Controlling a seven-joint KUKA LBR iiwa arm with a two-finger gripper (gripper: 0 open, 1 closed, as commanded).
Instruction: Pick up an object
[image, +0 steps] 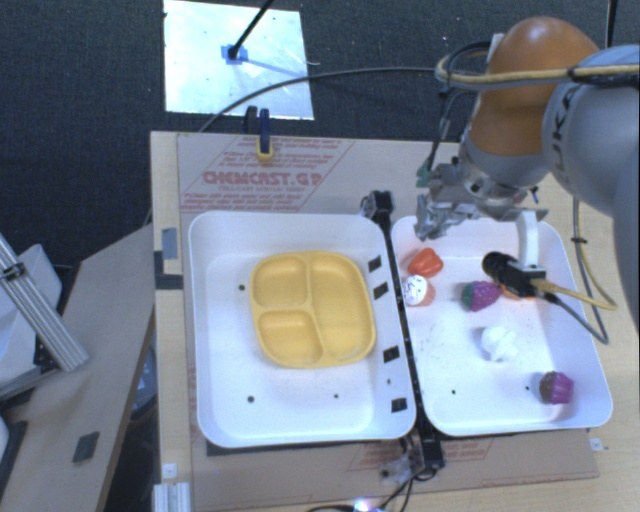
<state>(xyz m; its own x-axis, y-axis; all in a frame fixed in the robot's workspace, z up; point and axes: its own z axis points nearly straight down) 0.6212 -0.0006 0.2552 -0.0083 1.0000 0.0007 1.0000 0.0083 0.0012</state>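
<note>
The arm (590, 120) reaches in from 3 o'clock. Its gripper (432, 228) hangs over the right bin (470, 400) near the bin's 10 o'clock corner. Whether its grip is released or clenched cannot be told, and nothing can be seen held in it.

The things to pick all lie in the right bin. The orange toy (427, 262) sits just at 6 o'clock of the gripper. The white ball (415, 290) is close by at the orange toy's 7 o'clock, against the bin's 9 o'clock wall. The purple toy (481, 295) lies at the ball's 3 o'clock, apart from it. The white toy (498, 342) is near the bin's middle, and the brown toy (555, 386) is near its 5 o'clock corner.

The left bin (220, 300) holds a yellow tray (312, 307) at its middle.
</note>
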